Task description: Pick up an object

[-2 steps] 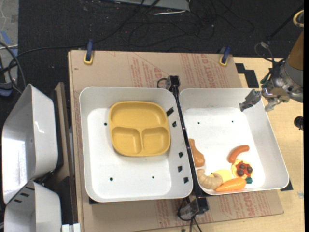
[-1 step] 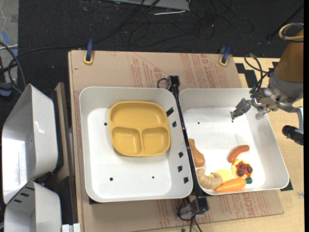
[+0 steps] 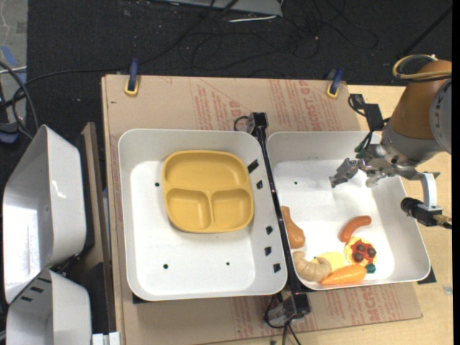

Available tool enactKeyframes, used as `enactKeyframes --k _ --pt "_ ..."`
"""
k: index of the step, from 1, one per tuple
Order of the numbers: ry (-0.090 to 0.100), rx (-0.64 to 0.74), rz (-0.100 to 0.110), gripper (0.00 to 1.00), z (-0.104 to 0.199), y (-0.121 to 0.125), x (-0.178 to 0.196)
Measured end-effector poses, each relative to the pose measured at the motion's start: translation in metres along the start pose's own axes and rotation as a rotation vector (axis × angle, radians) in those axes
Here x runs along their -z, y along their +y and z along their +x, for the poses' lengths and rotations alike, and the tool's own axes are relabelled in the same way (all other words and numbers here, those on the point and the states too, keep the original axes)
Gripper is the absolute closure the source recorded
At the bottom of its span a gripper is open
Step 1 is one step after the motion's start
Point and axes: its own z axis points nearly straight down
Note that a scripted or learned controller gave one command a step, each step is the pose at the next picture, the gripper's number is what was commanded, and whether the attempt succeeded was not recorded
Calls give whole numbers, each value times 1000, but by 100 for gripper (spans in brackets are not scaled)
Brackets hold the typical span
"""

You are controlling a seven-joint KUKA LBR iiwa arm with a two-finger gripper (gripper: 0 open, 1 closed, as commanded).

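Progress: nothing picked yet, by the look of it. Whole grasp left: choose item, descend, clamp, lift.
Gripper [image 3: 357,172]: hangs over upper part of right bin [image 3: 316,149], fingers spread apart, nothing btwn them.
Candidates: toy food clustered at near end of right bin, well apart from gripper.
Sausage [image 3: 355,228]: red-orange, lies alone on bare floor, closest to gripper; prob easiest pick.
Carrot [image 3: 344,275]: orange, against near wall, touching yellow piece [image 3: 330,259] & tart.
Tart [image 3: 361,251]: small pastry w/ dark berries, just beside sausage.
Croissant-like piece [image 3: 313,267]: tan, near corner by divider.
Orange squash-like piece [image 3: 292,228]: hugs divider wall; wall cramps finger room.
Left bin [image 3: 136,192]: holds yellow divided plate [image 3: 208,191]; not in the way.
Obstacles: crowding near wall; a close there may catch two items or slip.
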Motion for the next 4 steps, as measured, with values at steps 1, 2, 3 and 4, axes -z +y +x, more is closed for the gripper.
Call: enactKeyframes --k 1,2,3,4 --pt "-1 0 -2 0 1 0 -23" --pt "-2 1 -5 100 1 1 -12" --pt "-1 -1 -6 100 1 0 31" --pt "-2 -1 -8 100 5 -7 88"
